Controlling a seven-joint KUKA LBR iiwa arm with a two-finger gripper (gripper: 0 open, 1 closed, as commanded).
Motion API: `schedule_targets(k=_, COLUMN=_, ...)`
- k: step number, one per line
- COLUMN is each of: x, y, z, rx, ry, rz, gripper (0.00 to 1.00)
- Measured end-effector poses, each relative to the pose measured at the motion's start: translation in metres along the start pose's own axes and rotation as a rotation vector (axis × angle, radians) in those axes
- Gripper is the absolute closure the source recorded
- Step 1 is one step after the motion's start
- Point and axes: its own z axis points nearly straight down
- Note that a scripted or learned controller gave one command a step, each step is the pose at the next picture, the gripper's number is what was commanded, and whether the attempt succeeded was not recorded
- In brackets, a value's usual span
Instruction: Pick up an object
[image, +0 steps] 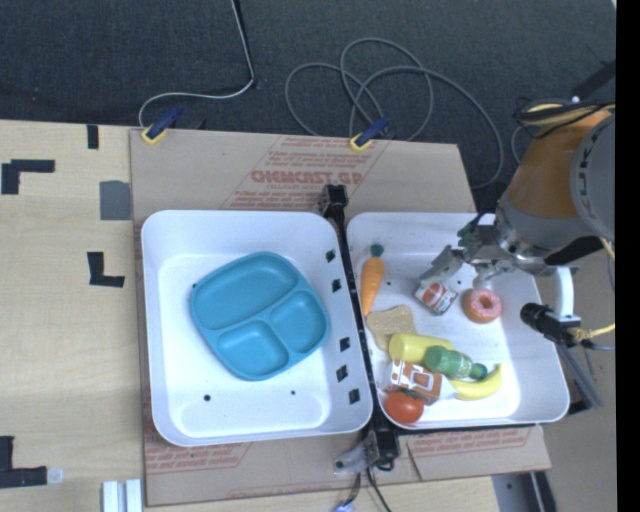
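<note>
The right bin (530, 345) holds several small items. A red and white can (435, 296) lies near its middle, with a pink donut (483, 305) just to its right. My gripper (468, 268) hovers over the back of this bin, just above the can and the donut. Its fingers are spread open, one finger (441, 266) reaching toward the can, and nothing sits between them. An orange carrot (371, 281) lies along the bin's left wall.
A bread slice (392, 320), a yellow and green bottle (432, 354), a banana (478, 386), a small red box (415, 378) and a tomato (403, 407) crowd the right bin's front. The left bin (170, 260) holds a blue divided plate (262, 313). Cables (380, 80) lie behind the bins.
</note>
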Motion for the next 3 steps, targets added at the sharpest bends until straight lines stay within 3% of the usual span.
schedule_targets(k=1, x=0.003, y=0.020, z=0.070, rx=-0.009, ry=0.001, rz=-0.002, gripper=0.00)
schedule_targets(k=2, x=0.003, y=0.021, z=0.059, rx=-0.013, ry=0.001, rz=-0.002, gripper=1.00)
schedule_targets(k=3, x=0.003, y=0.021, z=0.059, rx=-0.012, ry=0.001, rz=-0.003, gripper=0.00)
